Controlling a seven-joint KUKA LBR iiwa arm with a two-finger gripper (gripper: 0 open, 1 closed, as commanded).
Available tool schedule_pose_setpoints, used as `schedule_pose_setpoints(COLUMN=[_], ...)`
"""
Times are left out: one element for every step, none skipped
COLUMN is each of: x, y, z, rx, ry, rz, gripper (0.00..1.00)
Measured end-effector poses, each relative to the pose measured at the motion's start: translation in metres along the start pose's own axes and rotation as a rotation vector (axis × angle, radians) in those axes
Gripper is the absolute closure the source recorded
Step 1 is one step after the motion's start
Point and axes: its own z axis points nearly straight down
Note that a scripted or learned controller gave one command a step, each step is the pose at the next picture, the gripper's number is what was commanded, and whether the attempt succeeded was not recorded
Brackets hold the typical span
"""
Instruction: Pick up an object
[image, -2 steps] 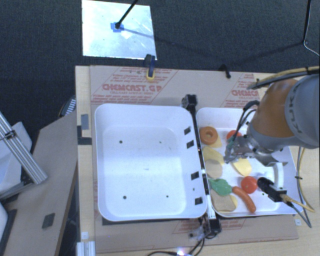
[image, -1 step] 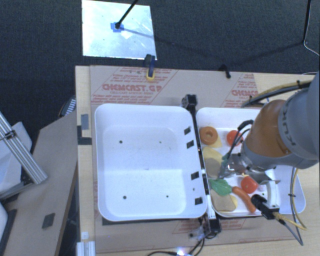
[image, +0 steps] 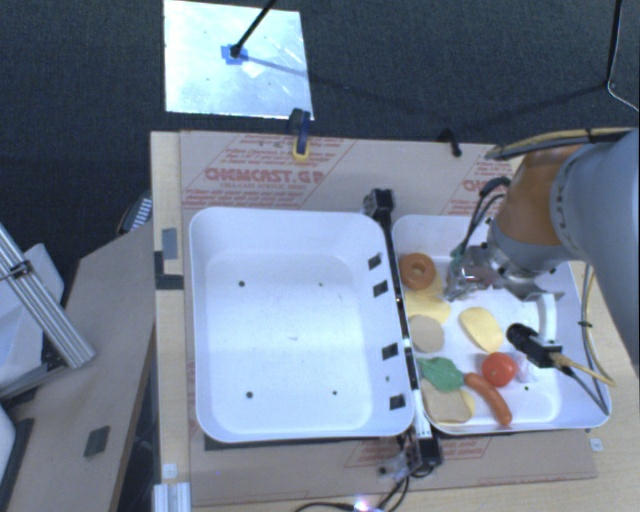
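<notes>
The right bin (image: 575, 300) holds several toy foods. A brown donut (image: 417, 270) lies at its near-left top, with a pale yellow piece (image: 424, 306) just below it. Further down are a beige round piece (image: 427, 334), a yellow oval (image: 482, 328), a green leaf (image: 441, 374), a red tomato (image: 499, 369), an orange-red carrot (image: 491, 398) and a tan slice (image: 448, 406). My gripper (image: 457, 281) hangs low inside this bin, just right of the donut and above the yellow oval. Nothing is seen held in it.
The left bin (image: 290, 320) stands beside the right one, a black-clipped divider (image: 392, 300) between them. A black part with cables (image: 532, 346) hangs from the arm over the right bin. Both bins rest on a cardboard sheet (image: 260, 175).
</notes>
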Motion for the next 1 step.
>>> schedule_pose_setpoints(x=[0.0008], y=[-0.004], z=[0.0016], rx=[0.008], ry=[0.002], rz=[0.002], gripper=[0.0])
